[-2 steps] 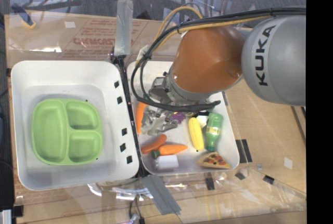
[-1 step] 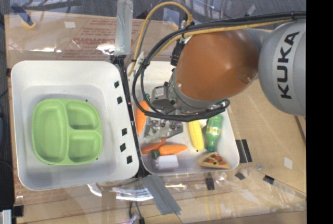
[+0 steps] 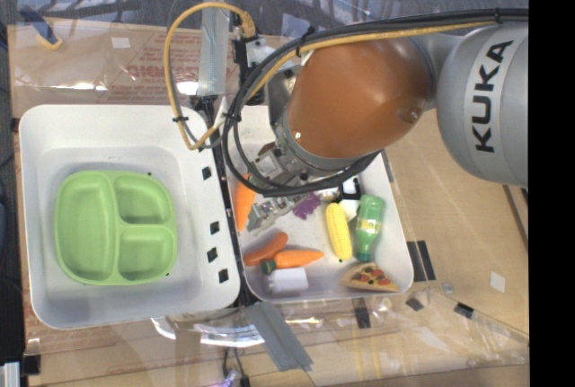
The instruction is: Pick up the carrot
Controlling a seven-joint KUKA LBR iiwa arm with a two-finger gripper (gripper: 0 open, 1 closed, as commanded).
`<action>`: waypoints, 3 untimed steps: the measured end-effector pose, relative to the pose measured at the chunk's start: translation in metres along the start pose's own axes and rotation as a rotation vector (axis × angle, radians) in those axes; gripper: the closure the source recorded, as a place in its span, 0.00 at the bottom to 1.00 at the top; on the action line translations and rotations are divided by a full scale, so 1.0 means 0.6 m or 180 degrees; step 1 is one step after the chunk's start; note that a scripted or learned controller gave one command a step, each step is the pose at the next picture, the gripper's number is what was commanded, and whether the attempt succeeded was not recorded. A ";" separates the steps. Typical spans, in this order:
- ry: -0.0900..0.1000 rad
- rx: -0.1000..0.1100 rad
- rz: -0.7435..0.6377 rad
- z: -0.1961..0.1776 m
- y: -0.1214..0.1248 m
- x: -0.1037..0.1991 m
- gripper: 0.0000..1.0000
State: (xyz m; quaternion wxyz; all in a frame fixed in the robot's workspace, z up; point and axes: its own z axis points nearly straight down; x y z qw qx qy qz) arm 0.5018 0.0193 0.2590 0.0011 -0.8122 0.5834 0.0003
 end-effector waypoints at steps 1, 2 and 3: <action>-0.0003 -0.0005 -0.1403 0.016 0.014 0.069 1.00; -0.0017 -0.0022 -0.2696 0.116 0.045 0.054 1.00; -0.0004 -0.0003 -0.3339 0.038 -0.006 0.033 1.00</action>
